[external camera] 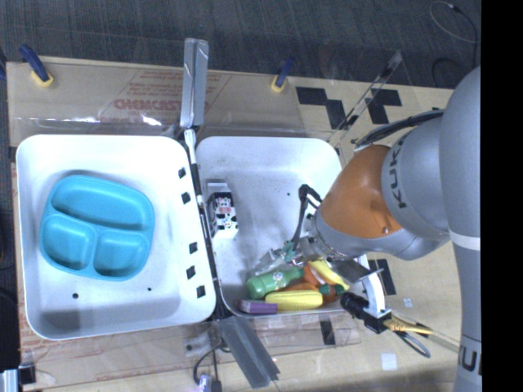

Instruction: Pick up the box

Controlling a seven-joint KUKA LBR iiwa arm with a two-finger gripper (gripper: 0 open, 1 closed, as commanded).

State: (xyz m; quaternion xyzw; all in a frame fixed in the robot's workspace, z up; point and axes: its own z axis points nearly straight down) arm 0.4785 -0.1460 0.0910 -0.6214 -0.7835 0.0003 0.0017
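From my feed, the box [221, 209] sits against the right bin's [270, 158] left wall. The gripper [292, 251] is low over the toy pile; can't tell how its jaws stand. Blue tray [98, 225] in the left bin [33, 243], cardboard-covered bench [106, 88], dark carpet [245, 15] behind.

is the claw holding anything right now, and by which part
Cannot be told: the grey arm's orange-banded wrist covers the claw above the pile of toy food. The small white printed box lies apart, untouched.
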